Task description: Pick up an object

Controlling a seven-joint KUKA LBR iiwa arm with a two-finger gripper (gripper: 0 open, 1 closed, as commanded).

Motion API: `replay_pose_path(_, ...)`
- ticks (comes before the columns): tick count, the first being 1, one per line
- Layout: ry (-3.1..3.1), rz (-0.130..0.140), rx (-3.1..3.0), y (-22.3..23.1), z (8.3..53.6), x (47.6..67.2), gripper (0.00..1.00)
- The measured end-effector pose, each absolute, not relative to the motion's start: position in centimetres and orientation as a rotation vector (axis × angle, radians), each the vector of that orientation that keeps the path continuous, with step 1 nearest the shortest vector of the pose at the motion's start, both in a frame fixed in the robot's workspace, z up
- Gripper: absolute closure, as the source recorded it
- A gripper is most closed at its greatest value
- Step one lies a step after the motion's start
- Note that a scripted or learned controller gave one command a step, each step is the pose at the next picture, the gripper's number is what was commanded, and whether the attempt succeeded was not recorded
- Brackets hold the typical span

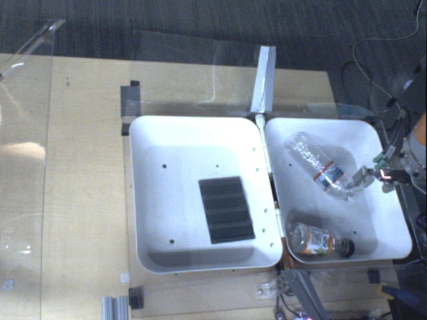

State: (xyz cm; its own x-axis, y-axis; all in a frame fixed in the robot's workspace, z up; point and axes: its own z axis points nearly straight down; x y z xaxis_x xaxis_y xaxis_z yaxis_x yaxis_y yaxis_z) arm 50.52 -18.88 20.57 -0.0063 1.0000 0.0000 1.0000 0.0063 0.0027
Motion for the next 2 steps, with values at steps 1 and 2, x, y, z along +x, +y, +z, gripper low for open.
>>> replay_pose_path(1, 2.375, 0.011, 2.033, -18.1, 10.0, 57.7, 0.0)
replay_pose_path(2, 2.393, -0.002, 2.012, -16.2, 9.5, 62.6, 0.0)
